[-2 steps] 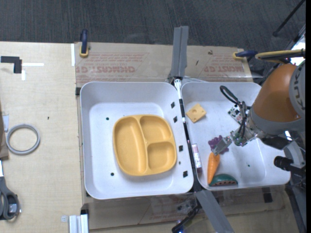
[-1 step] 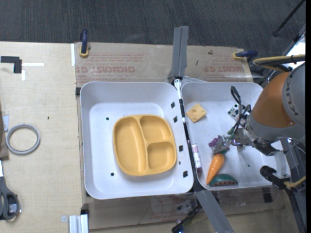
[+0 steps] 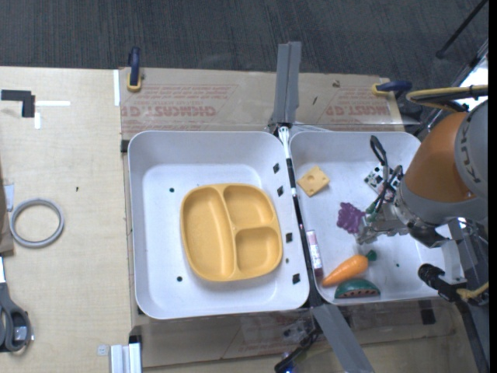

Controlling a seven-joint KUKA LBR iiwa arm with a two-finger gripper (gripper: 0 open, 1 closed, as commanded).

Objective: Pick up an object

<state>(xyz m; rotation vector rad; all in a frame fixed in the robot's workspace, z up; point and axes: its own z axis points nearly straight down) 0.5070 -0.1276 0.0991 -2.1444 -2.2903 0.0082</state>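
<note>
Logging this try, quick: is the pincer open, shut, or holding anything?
Pincer: cannot be told; it sits low by the carrot.

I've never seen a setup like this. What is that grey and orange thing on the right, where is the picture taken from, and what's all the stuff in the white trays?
One camera above the bench looks down at a slant. The grey and orange shape is a robot arm reaching in from the right; its gripper hangs low over the right bin. That bin holds toy food: a cheese wedge, purple grapes, a carrot and a watermelon slice. The left bin holds a yellow divided plate. I cannot tell whether anything is gripped.
</note>
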